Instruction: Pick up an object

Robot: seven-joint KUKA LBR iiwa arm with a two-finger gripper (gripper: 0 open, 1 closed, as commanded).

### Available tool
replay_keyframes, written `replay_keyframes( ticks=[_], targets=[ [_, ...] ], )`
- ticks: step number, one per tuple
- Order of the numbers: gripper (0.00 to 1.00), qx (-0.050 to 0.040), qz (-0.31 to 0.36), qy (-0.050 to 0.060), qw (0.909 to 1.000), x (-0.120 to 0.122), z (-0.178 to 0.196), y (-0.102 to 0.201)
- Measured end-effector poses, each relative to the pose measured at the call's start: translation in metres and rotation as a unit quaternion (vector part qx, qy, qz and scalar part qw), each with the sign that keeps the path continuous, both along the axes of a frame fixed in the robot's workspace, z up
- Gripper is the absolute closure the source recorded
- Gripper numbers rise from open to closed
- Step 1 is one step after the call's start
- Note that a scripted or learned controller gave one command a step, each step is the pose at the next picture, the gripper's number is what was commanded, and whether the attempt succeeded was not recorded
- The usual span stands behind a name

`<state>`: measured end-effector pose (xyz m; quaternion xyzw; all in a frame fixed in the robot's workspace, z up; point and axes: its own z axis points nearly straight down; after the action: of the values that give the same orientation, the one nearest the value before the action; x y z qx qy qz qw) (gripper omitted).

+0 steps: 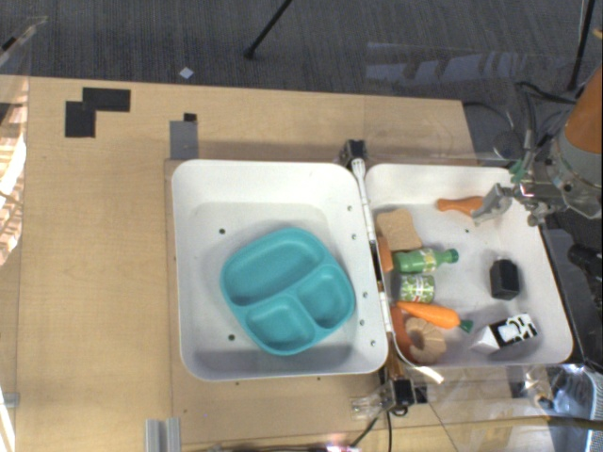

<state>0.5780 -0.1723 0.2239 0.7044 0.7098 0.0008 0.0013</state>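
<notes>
Carrot [429, 314] in right bin [556, 281] on tan bench [94, 281]

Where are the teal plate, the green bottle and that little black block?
teal divided plate [287, 292], camera view, centre ridge.
green bottle [421, 260], camera view, middle of body.
black block [505, 278], camera view, top face.
</notes>
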Motion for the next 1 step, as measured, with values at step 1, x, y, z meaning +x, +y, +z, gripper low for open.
replay_keyframes(
  ticks=[1],
  targets=[
    [0.00, -0.0032, 0.028, -0.012, 0.9995, 0.0545, -0.1255, 0.0447]
  ],
)
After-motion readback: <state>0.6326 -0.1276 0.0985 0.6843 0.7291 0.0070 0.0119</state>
